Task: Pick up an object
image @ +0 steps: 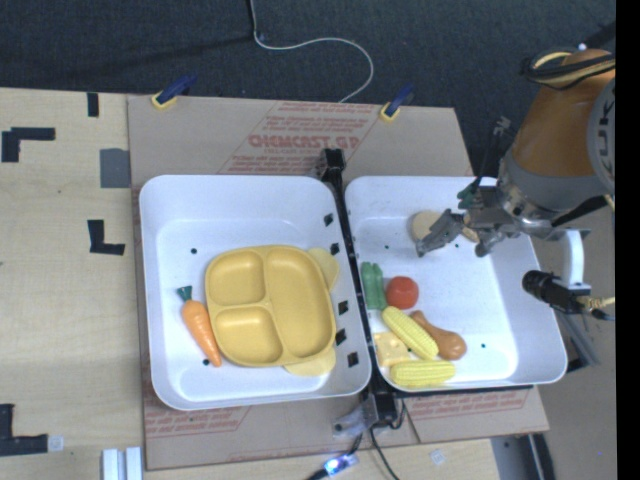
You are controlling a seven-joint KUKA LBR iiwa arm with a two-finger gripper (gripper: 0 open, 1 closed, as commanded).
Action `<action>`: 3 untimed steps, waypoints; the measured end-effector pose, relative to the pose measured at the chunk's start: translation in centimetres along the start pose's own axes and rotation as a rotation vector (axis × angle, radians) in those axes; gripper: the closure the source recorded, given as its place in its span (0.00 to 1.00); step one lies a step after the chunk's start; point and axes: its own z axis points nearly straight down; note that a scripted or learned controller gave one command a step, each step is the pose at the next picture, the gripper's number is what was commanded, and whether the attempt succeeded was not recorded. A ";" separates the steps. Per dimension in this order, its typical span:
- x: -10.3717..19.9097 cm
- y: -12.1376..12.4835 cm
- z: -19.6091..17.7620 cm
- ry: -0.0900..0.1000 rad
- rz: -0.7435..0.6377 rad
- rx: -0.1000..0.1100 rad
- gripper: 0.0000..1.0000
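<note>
Gripper (462, 235) with fingers spread, nothing between them, low beside beige piece (427, 223) in right bin (520, 363), probably for grasping.

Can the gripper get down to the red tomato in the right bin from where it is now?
Probably yes. The gripper hovers open over the right bin, and the tomato lies uncovered. A green vegetable beside it may crowd one finger.

Two white bins (160, 208) sit side by side on brown cardboard (290, 138). Blue-yellow clamps (172, 91) hold its top edge. A white cable (330, 43) loops over dark carpet (120, 18).
</note>
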 end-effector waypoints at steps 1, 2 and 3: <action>0.0 0.2 -0.7 -0.002 -0.003 -0.013 0.00; 0.3 0.4 5.7 -0.001 -0.003 -0.007 0.00; 0.9 -0.5 11.7 -0.001 -0.003 -0.007 0.00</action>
